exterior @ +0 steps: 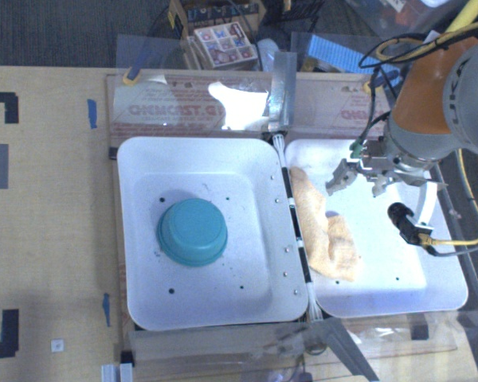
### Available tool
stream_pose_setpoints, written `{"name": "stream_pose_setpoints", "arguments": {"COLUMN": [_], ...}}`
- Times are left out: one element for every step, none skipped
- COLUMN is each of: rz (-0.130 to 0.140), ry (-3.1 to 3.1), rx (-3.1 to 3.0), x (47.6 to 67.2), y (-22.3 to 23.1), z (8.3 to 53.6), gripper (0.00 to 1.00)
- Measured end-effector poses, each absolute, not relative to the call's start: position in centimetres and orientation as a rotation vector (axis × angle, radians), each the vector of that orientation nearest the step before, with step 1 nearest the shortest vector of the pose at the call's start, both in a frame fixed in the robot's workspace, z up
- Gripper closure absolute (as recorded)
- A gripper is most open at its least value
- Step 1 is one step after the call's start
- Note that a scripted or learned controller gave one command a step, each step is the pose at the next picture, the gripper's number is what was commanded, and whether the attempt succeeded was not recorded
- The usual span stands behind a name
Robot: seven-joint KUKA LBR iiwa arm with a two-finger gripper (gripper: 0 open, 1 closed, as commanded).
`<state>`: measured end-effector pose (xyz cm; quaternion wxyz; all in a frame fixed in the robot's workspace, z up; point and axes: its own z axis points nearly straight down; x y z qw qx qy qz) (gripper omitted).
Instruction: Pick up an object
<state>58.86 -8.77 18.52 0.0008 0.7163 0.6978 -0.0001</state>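
A teal round bowl [193, 231] lies upside down in the left bin [143, 165]. In the right bin [430, 293], a tan cloth-like object [325, 231] stretches along the left wall. My gripper [358, 181] hangs over the right bin's upper part, up and to the right of the tan object. Its two fingers [338, 180] are spread apart with nothing between them.
A clear plastic wall [223, 106] stands behind both bins. A black and yellow cable [418, 233] trails from the arm over the right bin's right side. Boxes and clutter sit on the floor beyond the bench. Tan bench surface extends to the left.
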Motion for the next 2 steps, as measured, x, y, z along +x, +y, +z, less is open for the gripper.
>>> {"name": "stream_pose_setpoints", "arguments": {"rz": [-0.002, 0.001], "ry": [2.162, 2.187], "rx": [2.280, 2.251], "x": [57.4, 59.7], "y": [-10.8, -18.2], "z": [10.6, 13.2], "gripper": [0.00, 0.00]}}
